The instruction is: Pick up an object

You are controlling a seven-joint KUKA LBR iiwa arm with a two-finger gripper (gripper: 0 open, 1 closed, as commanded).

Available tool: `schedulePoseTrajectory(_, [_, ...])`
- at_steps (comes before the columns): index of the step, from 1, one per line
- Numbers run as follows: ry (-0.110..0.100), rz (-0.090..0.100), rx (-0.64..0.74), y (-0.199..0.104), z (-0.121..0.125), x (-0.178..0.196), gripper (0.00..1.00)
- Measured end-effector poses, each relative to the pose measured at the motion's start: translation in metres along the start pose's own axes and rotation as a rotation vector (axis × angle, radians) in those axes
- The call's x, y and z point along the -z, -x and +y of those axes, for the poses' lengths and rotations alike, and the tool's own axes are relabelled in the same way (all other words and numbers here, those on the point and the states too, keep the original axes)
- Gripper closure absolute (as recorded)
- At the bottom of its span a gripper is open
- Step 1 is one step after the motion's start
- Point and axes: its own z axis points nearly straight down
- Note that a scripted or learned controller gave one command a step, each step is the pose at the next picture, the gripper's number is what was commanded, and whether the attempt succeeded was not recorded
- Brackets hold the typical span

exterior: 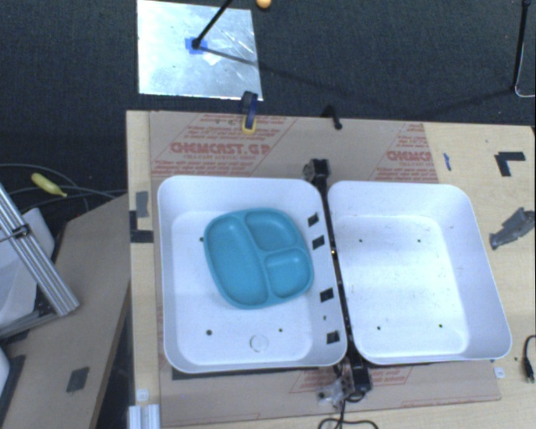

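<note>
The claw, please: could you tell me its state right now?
Claw: at the right edge beside the right bin; open or shut cannot be told.

At the right edge of the frame, level with the bins' upper halves, a grey shape (512, 228) pokes in and is cut off by the border; too little of it shows to tell what it is. In the lower left, a slanted metal rail (35, 266) and a pale block beside it run out past the left edge. A shiny sheet (199, 49) at the top is clipped by the upper border, as is an orange ball (264, 3) just above it. Near the bottom centre, a tangle of cable and a clamp (347, 387) is too small to make out (partly cut off below). A faint round mark (258, 342) sits on the left bin's floor, unreadable.
</note>
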Motion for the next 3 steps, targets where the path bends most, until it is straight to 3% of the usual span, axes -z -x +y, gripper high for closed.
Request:
schedulePoseTrajectory(1, [0.025, -0.009, 0.008, -0.002, 0.035, 0.192, 0.00])
schedulePoseTrajectory(2, [0.003, 0.000, 0.003, -0.006, -0.001, 0.161, 0.00])
schedulePoseTrajectory(3, [-0.004, 0.004, 0.016, -0.110, 0.001, 0.069, 0.00])
